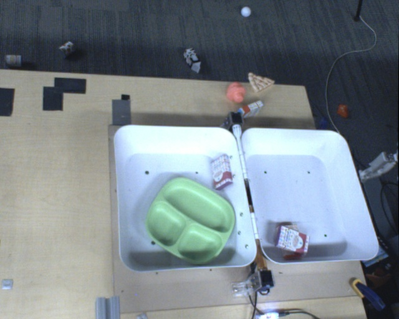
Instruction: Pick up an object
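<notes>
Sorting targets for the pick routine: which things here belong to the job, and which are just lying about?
For the job, in the bins:
green divided tray
small carton
red-and-white carton

Lying about, outside the bins:
pink ball
triangular piece
small tube
white ball

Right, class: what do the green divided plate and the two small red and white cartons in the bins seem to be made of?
Green divided plate: probably moulded plastic, with a smooth, slightly glossy surface, uniform colour and rounded compartments. Carton in the left bin and carton in the right bin: apparently printed card or paperboard, boxy with flat faces and red and white print; the picture is too coarse to be sure.
</notes>
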Controlling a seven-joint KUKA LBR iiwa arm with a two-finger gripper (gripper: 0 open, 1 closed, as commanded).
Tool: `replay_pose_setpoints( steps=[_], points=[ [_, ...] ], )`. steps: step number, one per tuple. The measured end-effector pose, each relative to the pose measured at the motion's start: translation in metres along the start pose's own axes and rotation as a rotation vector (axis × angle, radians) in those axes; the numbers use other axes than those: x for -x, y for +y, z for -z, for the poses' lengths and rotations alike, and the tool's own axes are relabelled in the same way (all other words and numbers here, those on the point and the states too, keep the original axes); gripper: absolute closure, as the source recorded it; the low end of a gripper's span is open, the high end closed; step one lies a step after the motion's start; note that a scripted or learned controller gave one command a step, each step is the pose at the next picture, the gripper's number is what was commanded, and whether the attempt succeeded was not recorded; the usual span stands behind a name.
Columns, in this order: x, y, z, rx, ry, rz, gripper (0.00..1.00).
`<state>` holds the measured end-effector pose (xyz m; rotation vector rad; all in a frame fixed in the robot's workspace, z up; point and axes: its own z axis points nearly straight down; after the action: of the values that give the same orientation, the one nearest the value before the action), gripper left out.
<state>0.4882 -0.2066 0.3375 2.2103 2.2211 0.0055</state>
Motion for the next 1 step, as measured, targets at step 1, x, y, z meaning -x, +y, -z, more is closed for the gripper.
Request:
replay_pose_setpoints(
  steps=[1],
  points=[
    [-0.0195, -0.0006, -0.0388, -0.005, 0.003, 0.002, 0.0]
  ],
)
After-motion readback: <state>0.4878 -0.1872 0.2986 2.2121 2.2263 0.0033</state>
